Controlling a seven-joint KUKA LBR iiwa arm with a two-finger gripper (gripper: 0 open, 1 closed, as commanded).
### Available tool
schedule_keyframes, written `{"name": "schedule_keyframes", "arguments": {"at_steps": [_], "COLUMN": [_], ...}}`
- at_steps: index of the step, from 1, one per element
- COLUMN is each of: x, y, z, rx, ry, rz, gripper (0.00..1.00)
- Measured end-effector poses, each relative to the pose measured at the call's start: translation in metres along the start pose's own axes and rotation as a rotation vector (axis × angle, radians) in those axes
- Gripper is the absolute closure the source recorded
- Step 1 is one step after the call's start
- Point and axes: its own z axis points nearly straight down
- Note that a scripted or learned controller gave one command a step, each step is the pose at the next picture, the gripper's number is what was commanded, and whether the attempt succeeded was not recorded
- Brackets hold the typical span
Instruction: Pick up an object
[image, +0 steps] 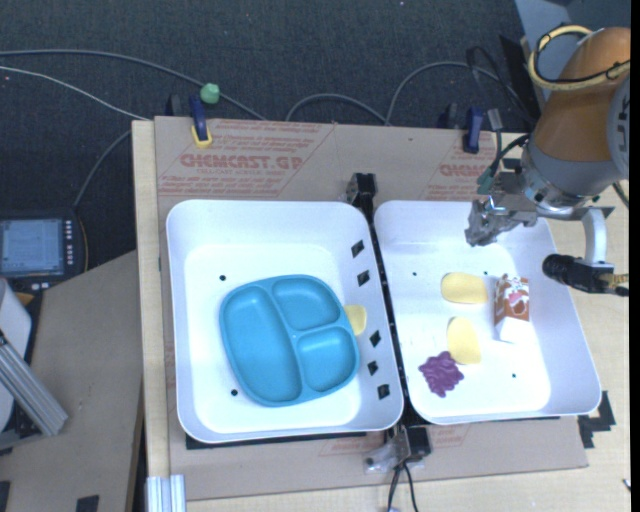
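End effector: the end effector (484, 229) is hovering over the far part of the right bin (570, 395); whether it is released or clenched I cannot tell, and nothing is showing in it

Nearest thing: a pale yellow lump (463, 288) is lying just below it in the view, likely light, rounded, perhaps slippery

Beside that: a red and white carton (511, 307) is lying toward the arm, probably stiff and light, best taken across its narrow sides

Nearer the camera: a second yellow piece (463, 340) is touching purple grapes (441, 372), seemingly soft

Left bin: a blue divided tray (288, 338) is sitting in the left bin (196, 330)
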Motion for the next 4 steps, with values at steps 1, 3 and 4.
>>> {"name": "schedule_keyframes", "arguments": {"at_steps": [1, 3, 4], "x": [0.0, 0.116, 0.177], "y": [0.001, -0.033, -0.045], "z": [-0.004, -0.008, -0.01], "rx": [0.005, 0.009, 0.01], "ry": [0.001, 0.005, 0.004], "rz": [0.001, -0.005, -0.005], "gripper": [1.0, 1.0, 1.0]}}
